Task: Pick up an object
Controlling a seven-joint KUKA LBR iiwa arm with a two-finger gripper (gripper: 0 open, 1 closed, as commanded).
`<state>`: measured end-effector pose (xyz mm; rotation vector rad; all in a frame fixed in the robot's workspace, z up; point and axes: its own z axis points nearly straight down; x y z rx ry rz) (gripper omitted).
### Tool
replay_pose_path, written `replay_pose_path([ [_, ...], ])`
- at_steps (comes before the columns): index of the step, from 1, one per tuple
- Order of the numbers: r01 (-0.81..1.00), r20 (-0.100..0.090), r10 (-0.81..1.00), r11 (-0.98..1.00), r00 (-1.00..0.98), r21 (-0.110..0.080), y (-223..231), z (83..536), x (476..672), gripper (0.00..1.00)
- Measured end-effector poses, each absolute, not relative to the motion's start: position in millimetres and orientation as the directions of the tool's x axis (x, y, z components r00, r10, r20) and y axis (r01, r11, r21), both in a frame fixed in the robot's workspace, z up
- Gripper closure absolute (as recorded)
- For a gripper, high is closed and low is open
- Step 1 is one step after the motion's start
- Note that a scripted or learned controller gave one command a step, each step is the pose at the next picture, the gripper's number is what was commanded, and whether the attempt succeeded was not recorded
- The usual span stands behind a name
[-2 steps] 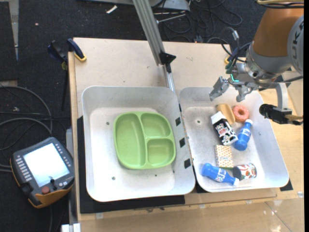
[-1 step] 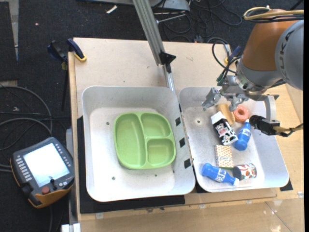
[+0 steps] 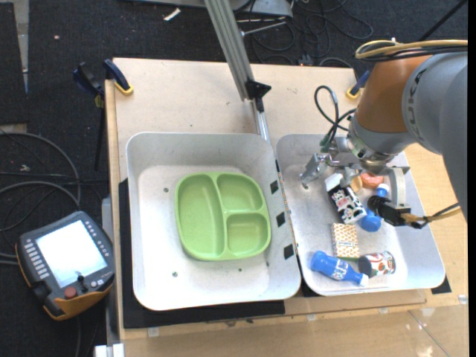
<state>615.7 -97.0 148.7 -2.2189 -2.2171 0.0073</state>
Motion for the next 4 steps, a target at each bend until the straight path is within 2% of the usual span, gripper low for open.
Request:
replay_pose_path([
  [1,1.000,0.000,1.000,0.000,0.000,0.001,-96.8,117.8,616.6,0.00],
  [2,1.000,0.000,1.000,-0.001,0.001,0.002,-96.5,126.0,616.9,1.00],
  [4,1.000,-0.001,1.000,0.003,-0.003,0.007,-98.2,226.0,638.6,1.00],
])
